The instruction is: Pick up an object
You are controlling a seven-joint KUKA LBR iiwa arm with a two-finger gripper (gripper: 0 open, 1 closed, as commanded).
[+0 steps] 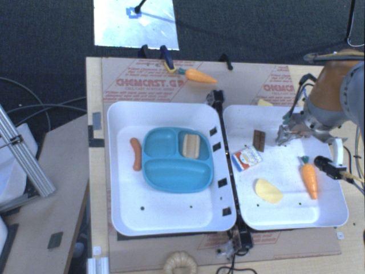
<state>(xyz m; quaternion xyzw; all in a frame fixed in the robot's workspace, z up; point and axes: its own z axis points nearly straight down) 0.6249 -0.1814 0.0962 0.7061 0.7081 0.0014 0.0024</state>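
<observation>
Camera view: you see gripper (284, 135) low over right bin (285, 218), near its far right corner; jaw state cannot be told. In that bin: brown block (259, 140) toward far left, snack packet (246, 157) at left edge, yellow chip (268, 190) near front, carrot (309, 179) at right edge. Left bin (122, 210) carries blue plate (171, 160), sausage (136, 153).

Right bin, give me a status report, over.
Tool low over right bin, nothing seen in it. Carrot, yellow piece, brown block, packet all loose. Nothing blocking.
</observation>
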